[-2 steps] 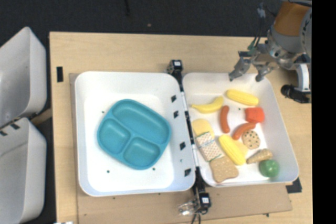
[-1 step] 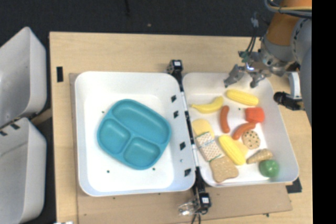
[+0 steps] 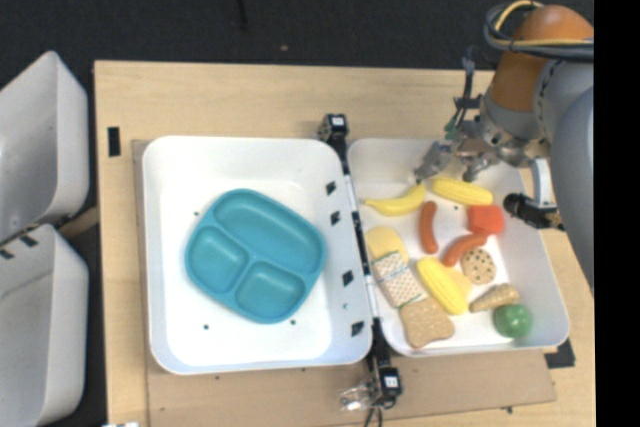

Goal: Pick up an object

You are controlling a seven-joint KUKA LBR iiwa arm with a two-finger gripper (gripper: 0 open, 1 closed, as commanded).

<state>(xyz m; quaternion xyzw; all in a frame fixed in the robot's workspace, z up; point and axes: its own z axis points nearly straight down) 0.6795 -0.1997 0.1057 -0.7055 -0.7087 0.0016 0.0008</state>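
The right bin point(image 3: 395, 155) holds several toy foods: a yellow banana point(image 3: 396, 204), a yellow corn piece point(image 3: 463, 191), a red sausage point(image 3: 429, 226), an orange-red block point(image 3: 487, 219), a second red sausage point(image 3: 462, 248), a cookie point(image 3: 479, 265), a yellow corn cob point(image 3: 442, 284), a cracker point(image 3: 427, 322) and a green ball point(image 3: 513, 319). My gripper point(image 3: 449, 162) hangs over the bin's far edge, just above the corn piece and the banana's tip. Its fingers are spread apart with nothing between them.
The left bin point(image 3: 170, 335) holds a blue divided plate point(image 3: 256, 255). A yellow bread piece point(image 3: 383, 243) and a patterned wafer point(image 3: 400, 281) lie beside the bins' shared wall. The grey arm point(image 3: 530, 85) enters from the right. White blocks point(image 3: 35, 145) stand left of the bench.
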